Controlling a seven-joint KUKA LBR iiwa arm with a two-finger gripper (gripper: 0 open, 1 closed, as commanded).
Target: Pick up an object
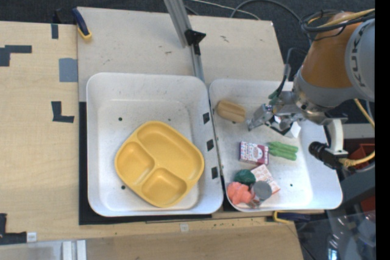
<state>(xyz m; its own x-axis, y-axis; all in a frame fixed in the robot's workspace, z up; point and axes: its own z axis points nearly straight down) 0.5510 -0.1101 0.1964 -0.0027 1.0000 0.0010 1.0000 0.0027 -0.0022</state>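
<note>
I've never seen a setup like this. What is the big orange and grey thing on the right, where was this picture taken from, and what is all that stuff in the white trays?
This picture comes from one camera fixed above the bench, looking down at a slant. The orange and grey thing is a robot arm reaching in from the right; its hand is over the right bin, and nothing shows between its fingers. Its job is to pick something up. The left bin holds a yellow divided tray. In the right bin lie a tan block, a small pink carton, a green piece, and a cluster of little toys near the front edge.
</note>
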